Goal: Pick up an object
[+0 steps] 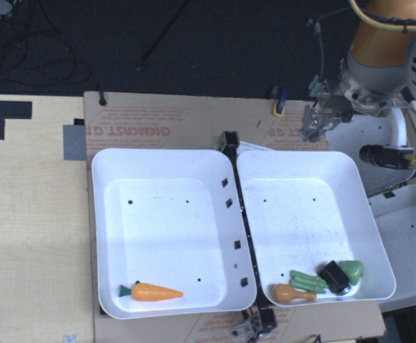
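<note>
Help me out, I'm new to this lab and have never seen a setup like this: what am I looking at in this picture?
This is one camera fixed above a bench, looking down at a slant. The grey and orange machine at upper right is a robot arm; the small metal part at its tip is its end effector, the part meant for grasping. It hangs above the bench behind the bins, and nothing shows between its fingers.

Two shallow white bins sit side by side. The left bin holds a toy carrot near its front edge. The right bin has a cluster in its front corner: a green bean pod, a tan pear-shaped piece, a black block and a green lump behind it.

The arm's job is to pick one up.
</note>
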### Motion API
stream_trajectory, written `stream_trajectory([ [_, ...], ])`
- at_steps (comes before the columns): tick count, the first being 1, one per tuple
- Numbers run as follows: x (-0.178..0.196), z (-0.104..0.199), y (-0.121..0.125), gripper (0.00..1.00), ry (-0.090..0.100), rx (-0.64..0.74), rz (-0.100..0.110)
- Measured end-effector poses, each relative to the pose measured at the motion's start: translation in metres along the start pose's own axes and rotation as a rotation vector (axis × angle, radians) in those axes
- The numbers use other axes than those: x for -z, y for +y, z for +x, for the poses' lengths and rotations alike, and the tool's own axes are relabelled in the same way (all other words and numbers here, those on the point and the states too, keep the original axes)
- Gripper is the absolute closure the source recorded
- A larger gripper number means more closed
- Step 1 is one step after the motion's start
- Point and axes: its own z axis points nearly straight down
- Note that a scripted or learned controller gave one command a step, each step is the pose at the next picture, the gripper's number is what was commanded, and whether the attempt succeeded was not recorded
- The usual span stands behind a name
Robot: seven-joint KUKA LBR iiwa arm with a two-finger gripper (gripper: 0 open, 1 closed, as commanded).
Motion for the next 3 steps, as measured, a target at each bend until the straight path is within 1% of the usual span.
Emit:
stream_trajectory([
  [1,0.004,0.040,-0.017,1.00,0.002,-0.002,0.000],
  [2,0.010,0.042,-0.050,1.00,0.002,-0.008,0.000],
  [3,-0.018,0.027,-0.009,1.00,0.000,-0.007,-0.001],
])
